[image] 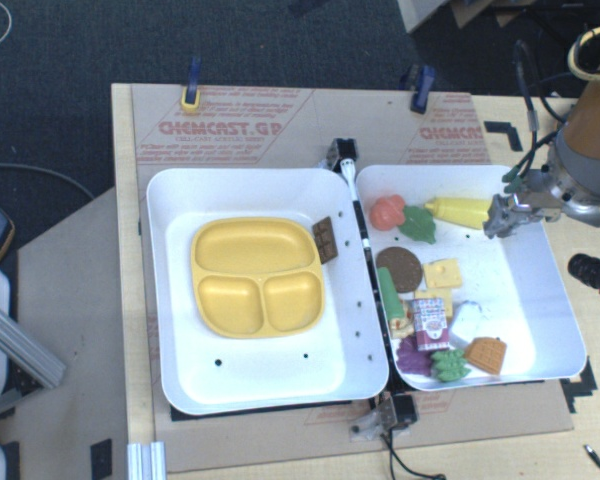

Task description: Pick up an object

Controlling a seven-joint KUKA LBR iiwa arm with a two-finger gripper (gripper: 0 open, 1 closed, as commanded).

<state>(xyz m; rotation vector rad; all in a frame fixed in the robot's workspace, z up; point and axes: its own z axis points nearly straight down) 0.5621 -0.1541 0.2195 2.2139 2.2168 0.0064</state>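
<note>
The tool (pixel 502 218) sits low over the right bin (pixel 540 298), just right of the yellow corn (pixel 458 211); whether it is open or closed cannot be told, and nothing is seen in its grip. Left of the corn lie a red tomato (pixel 386 212) and green leaf (pixel 418 225). The counter (pixel 280 128) board reads "CHEMCAST GP". A yellow divided plate (pixel 258 274) occupies the left bin (pixel 180 348)

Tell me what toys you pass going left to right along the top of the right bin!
Red toy → green toy → yellow toy → the gripper.
</note>
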